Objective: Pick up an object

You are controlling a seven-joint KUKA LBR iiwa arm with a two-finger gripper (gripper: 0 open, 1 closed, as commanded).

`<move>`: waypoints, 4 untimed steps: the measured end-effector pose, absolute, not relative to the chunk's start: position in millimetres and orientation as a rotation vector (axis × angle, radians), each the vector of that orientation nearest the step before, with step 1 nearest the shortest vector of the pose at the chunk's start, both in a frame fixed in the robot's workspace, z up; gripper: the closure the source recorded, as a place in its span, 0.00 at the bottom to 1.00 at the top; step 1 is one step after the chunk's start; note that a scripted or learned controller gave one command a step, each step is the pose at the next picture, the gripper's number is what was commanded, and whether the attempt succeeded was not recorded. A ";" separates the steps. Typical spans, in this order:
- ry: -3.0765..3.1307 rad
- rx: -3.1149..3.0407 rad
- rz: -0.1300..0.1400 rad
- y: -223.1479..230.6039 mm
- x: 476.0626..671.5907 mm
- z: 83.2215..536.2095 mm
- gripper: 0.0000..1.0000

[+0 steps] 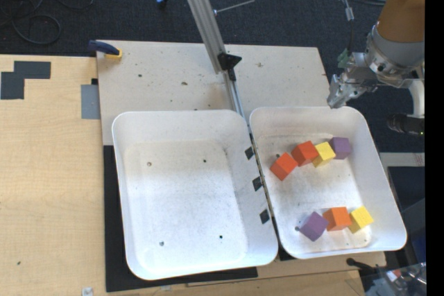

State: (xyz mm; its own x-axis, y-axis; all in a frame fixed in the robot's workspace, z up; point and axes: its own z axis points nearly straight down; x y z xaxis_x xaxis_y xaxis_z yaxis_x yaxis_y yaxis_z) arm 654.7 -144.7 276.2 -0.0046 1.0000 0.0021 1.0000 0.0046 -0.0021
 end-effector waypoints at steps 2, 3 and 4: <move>-2.222 -2.213 0.004 -51.3 632.8 246.5 1.00; -2.223 -2.213 0.002 -0.4 626.3 251.2 1.00; -2.222 -2.213 0.005 45.3 621.5 249.4 1.00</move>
